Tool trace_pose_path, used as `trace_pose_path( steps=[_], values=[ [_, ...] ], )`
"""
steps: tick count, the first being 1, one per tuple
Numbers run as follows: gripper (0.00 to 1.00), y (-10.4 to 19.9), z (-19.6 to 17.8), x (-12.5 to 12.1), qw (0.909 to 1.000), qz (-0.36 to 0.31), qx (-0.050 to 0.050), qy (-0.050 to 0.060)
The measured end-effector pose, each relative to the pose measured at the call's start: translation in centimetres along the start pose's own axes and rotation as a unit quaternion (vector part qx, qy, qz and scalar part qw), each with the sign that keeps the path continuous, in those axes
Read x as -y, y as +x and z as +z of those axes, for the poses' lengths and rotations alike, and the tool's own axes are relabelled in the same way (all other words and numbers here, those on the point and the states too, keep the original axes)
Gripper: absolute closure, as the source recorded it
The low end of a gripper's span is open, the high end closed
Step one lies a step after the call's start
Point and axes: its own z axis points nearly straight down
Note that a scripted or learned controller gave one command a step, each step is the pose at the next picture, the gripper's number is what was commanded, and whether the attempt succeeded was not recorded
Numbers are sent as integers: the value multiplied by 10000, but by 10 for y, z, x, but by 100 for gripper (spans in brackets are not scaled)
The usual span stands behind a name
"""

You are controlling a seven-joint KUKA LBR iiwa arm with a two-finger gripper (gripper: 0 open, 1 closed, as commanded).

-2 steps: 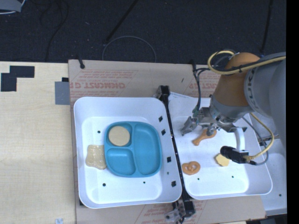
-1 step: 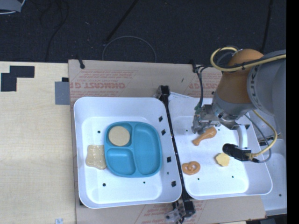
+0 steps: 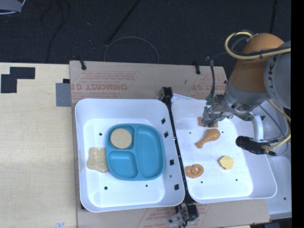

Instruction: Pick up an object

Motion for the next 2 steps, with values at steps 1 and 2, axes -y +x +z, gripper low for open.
trace_pose_path(
  steps=[1,2],
  values=[
    [100,-2,-21,0,10000,0,-1,5],
    [100,42,-20,-2,10000,-15,-5,23]
  ],
)
